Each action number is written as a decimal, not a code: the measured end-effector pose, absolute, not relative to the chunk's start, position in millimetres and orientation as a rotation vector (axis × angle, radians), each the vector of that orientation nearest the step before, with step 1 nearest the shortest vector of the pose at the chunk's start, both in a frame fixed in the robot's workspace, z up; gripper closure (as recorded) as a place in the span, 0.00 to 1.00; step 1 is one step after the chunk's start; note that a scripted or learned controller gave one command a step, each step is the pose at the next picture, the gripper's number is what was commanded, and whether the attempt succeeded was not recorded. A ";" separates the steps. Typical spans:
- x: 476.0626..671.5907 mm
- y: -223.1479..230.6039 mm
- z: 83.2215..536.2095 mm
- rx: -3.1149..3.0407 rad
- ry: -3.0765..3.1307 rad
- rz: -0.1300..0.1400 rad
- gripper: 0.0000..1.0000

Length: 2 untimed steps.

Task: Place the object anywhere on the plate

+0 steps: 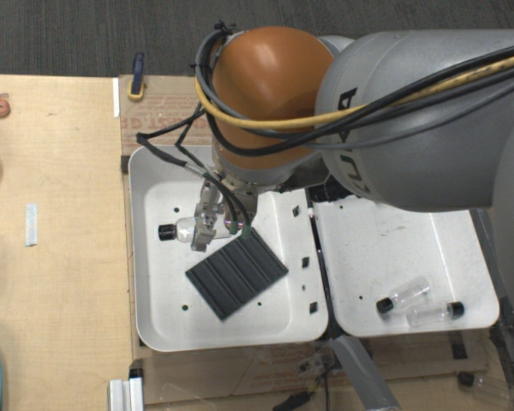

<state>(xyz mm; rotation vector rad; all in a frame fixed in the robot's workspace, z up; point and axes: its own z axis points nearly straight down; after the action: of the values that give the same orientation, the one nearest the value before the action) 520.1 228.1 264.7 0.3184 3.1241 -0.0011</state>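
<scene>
A dark ribbed plate (236, 272) lies tilted on the floor of the left bin (154, 315). A clear vial with a black cap (176, 230) lies on its side just up and left of the plate, cap pointing left. My gripper (202, 236) hangs down from the orange wrist right at the vial's clear end, just above the plate's upper left corner. The gripper's own body hides where it meets the vial, so a hold cannot be made out.
The right bin (463, 255) holds two more clear vials with black caps (402, 298) (434, 313) near its front. The big grey arm covers the back of both bins. A wooden bench top (51, 187) lies to the left.
</scene>
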 end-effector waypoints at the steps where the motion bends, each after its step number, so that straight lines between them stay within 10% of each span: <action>1: 514.3 172.4 237.2 0.174 3.138 -0.002 1.00; 2: 498.7 123.9 282.2 0.269 3.128 0.000 1.00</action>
<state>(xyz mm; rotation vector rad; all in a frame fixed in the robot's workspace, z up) 498.7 123.9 282.2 0.2695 3.1281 -0.0003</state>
